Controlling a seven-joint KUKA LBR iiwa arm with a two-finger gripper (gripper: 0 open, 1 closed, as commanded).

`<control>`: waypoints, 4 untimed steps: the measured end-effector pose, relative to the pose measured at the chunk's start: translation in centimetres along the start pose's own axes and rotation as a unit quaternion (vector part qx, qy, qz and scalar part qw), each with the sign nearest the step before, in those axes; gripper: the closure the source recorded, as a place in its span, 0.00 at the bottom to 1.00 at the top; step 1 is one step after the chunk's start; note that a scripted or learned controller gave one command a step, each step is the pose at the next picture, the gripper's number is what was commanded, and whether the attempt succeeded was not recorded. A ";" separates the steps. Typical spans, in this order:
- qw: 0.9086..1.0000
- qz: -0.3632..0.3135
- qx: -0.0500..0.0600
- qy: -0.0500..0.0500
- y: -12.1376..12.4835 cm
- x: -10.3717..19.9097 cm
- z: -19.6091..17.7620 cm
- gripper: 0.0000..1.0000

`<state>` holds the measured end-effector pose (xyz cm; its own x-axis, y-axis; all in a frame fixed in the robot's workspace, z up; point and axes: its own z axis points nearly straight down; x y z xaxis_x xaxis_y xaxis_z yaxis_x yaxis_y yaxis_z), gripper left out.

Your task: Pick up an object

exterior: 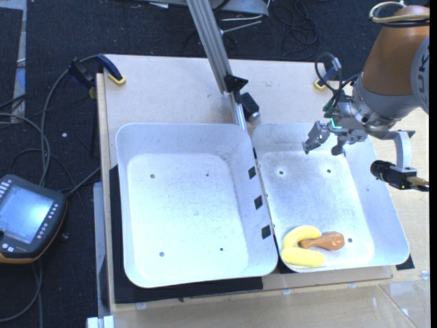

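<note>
Hovering over the far part of the right bin (pixel 382 214), the gripper (pixel 326 142) hangs well apart from the only things to pick: a yellow banana (pixel 299 246) and a brown drumstick-shaped toy (pixel 326 240), which lie together at the bin's near edge, close to the near-left corner beside the divider where the two bins meet. From the gripper, these objects lie toward the near rim and slightly toward the left bin (pixel 136 156), so the coming move looks like a long traverse along the bin's floor toward the camera, then a descent. The banana curves around the drumstick's thin end, its long axis running roughly along the near edge; the drumstick lies across the same line and touches the banana or nearly so. The fingers appear parted with nothing between them, though they are small and dark in this view. A grasp across the banana's short axis would, I judge, call for the jaws to line up from far edge to near edge, and the tight neighbouring of the two toys risks a nudge rather than a clean grip.
</note>
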<state>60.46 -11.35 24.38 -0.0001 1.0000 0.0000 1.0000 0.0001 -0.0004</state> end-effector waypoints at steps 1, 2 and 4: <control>1.000 0.000 0.000 0.000 0.0 0.0 0.0 0.00; 1.000 0.000 0.002 0.000 -0.6 0.2 4.4 0.00; 1.000 0.000 0.002 0.000 -0.8 0.0 15.1 0.00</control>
<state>59.71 -11.37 9.31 -0.0001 1.0000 0.0005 1.0000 0.0001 -0.0039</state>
